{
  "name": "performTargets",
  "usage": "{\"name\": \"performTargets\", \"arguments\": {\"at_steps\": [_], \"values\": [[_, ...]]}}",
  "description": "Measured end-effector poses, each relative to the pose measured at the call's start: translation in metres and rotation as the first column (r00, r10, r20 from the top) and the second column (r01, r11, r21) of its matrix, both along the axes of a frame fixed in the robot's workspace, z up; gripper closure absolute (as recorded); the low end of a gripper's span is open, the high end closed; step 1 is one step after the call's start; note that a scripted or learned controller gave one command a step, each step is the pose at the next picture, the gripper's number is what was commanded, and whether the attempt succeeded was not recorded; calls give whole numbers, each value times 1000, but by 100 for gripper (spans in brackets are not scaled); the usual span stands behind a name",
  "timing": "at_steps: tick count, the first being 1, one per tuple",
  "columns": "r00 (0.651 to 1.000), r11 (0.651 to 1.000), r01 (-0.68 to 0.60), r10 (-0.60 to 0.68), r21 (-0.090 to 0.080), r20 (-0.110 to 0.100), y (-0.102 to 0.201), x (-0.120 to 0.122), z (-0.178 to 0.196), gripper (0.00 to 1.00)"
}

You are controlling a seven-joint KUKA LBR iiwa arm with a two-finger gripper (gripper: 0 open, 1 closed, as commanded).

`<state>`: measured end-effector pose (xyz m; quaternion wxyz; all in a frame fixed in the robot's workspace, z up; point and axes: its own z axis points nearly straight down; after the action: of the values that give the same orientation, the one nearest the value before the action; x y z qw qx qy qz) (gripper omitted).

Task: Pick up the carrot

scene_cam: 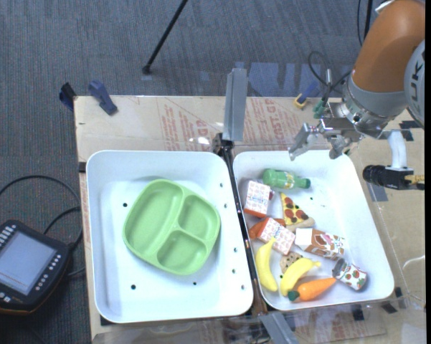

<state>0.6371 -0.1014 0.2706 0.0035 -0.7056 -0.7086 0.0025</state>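
Note:
The carrot (pixel 313 289), orange with a green top, lies at the near edge of the right bin (pixel 358 192), beside a yellow banana (pixel 298 272). My gripper (pixel 320 142) hangs over the bin's far rim, well above and behind the carrot. Its two fingers are spread apart with nothing between them.
The right bin also holds a green bottle (pixel 285 180), a pizza slice (pixel 294 211), small cartons (pixel 258 198), a second banana (pixel 265 266) and a can (pixel 352 276). A green divided plate (pixel 172 226) sits in the left bin (pixel 104 192). A pendant (pixel 21 265) lies on the floor at left.

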Motion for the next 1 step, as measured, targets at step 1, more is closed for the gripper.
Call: {"name": "performTargets", "arguments": {"at_steps": [1], "values": [[989, 989, -147, 147, 1, 5, 5, 7, -117, 0]]}}
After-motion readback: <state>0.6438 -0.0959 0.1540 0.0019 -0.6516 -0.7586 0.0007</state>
